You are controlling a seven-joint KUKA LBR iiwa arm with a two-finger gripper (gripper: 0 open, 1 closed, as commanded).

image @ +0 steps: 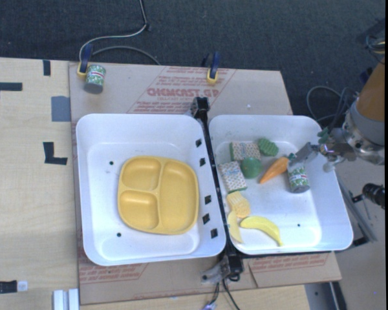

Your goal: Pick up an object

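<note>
The right bin (323, 234) holds several toy foods: an orange carrot (273, 169), a small can (298, 179), a yellow banana (262, 228), two checkered blocks (246, 150) (232, 175), two green pieces (268, 146) (251, 168) and a pale yellow piece (238, 205). My gripper (315, 159) hangs over the right side of this bin, just above and right of the can. It stands open, with nothing between its fingers. The carrot's tip lies close to the left finger (304, 152).
The left bin (90, 173) holds a yellow divided plate (158, 194). A second small can (94, 78) stands on the cardboard behind the bins. Clamps (212, 76) and cables lie along the back edge. The arm (372, 108) comes in from the right.
</note>
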